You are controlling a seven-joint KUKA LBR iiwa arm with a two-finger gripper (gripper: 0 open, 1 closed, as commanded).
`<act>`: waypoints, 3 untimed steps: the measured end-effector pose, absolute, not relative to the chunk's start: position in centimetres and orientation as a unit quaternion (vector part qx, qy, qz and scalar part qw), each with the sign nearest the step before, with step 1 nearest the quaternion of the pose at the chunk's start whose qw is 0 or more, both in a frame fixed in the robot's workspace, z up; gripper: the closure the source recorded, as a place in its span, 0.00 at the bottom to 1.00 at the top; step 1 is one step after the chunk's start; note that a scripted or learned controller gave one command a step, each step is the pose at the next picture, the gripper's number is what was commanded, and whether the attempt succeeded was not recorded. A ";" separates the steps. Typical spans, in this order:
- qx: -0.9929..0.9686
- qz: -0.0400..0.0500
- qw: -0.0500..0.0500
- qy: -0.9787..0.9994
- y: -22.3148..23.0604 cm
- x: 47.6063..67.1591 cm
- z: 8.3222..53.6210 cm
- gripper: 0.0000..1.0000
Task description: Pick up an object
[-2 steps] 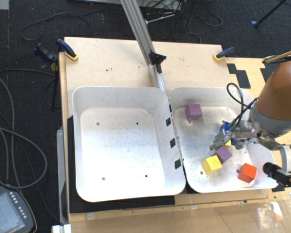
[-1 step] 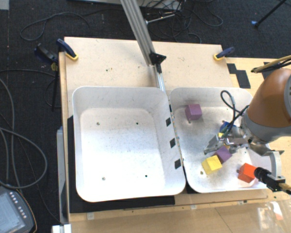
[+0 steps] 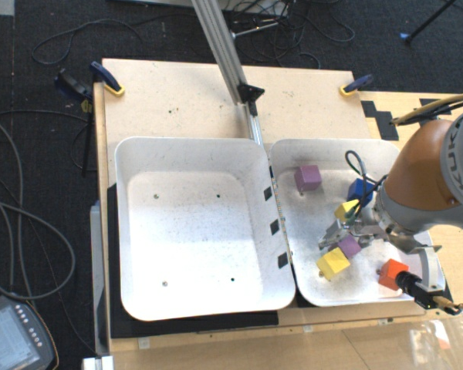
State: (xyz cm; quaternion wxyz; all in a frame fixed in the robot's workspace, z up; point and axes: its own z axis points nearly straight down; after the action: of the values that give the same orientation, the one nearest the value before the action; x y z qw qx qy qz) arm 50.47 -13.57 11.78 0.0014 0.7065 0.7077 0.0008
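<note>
Bench: I see a pale speckled wooden bench board (image 3: 185, 99) lying flat on dark carpet, with blue-and-yellow clamps (image 3: 108, 79) at its two far corners.
Left bin: a shallow white plastic bin with rounded corners (image 3: 131, 206) sits on the left; its floor is dusted with fine dark specks.
Right bin: a matching shallow white plastic bin (image 3: 293, 280) sits touching it on the right, and all the loose pieces lie inside this one.
Arm: the smooth grey arm with its glossy orange band (image 3: 420, 172) reaches in from the right and hangs over the right bin.
Pole: a ribbed silver metal pole (image 3: 220, 37) slants down from the far edge to the seam between the bins.
Gripper: the two-finger metal gripper (image 3: 341, 233) sits low among the blocks; from here I cannot tell whether its fingers are spread or pressed together, nor whether anything sits between them.
Purple cube: a matte purple block (image 3: 308, 178) rests alone near the bin's far side.
Yellow cube: a matte yellow block (image 3: 333, 263) lies just beside the gripper, on the near side.
Small purple block: a lighter purple block (image 3: 349, 246) is touching the yellow cube, right at the fingertips.
Orange block: a bright orange block (image 3: 391, 274) lies near the bin's right rim.
Blue piece: a blue piece (image 3: 361, 189) with a small yellow piece (image 3: 347, 210) beside it sits beneath the wrist.
</note>
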 end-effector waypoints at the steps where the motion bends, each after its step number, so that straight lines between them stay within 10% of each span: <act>1: 0.707 0.001 0.001 0.707 -13.6 50.5 12.5 1.00; 3: 0.706 0.001 0.002 0.708 -12.7 51.1 20.5 1.00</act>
State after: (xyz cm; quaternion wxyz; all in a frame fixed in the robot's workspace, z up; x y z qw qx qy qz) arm 51.14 -12.68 20.54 0.0021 0.7060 0.7082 0.0010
